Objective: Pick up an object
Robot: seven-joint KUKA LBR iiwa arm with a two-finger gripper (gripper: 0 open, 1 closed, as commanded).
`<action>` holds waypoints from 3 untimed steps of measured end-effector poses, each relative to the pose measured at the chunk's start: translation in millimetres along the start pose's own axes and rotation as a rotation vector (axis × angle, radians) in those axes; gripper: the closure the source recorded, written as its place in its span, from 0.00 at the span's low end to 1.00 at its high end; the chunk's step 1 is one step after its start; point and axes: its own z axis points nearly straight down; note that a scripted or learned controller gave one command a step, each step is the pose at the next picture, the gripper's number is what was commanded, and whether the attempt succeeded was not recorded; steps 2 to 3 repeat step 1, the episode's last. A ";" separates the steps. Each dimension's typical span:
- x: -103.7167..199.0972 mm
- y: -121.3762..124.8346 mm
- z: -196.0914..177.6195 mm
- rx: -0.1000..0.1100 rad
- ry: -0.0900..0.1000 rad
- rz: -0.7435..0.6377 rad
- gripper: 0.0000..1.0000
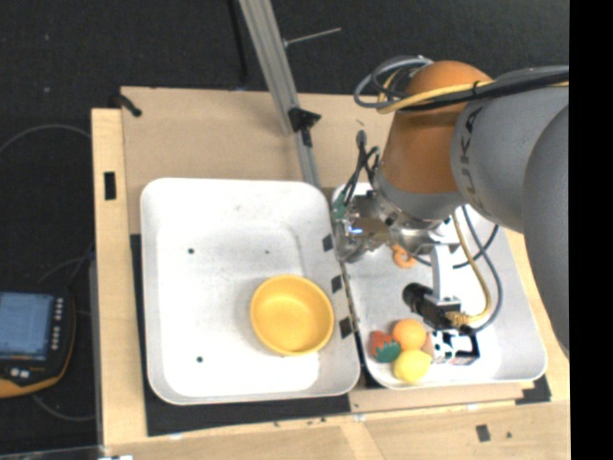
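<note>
Hovering tool (356,240) at right bin's (522,348) left wall; grip state unclear; yellow bowl (291,314) near left bin's (182,218) right edge.

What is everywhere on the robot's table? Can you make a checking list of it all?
Surface: tan wooden bench bearing two shallow white bins, left bin and right bin.
Job's things: round yellow plastic bowl in the left bin; orange ball, yellow ball, small red and green piece and black-and-white block bunched in the right bin's near corner.
Clutter: nothing seen.
Grippers: gripper over the wall between the bins; fingers hidden.
Cables: black and yellow cables hang from the wrist.
Surroundings: grey metal pole; handheld screen on dark floor.
</note>
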 end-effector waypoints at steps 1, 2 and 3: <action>40.3 17.6 -3.0 -0.006 0.000 0.000 1.00; 40.3 17.6 -3.0 -0.006 0.000 0.000 1.00; 40.3 17.6 -3.0 -0.006 0.000 0.000 1.00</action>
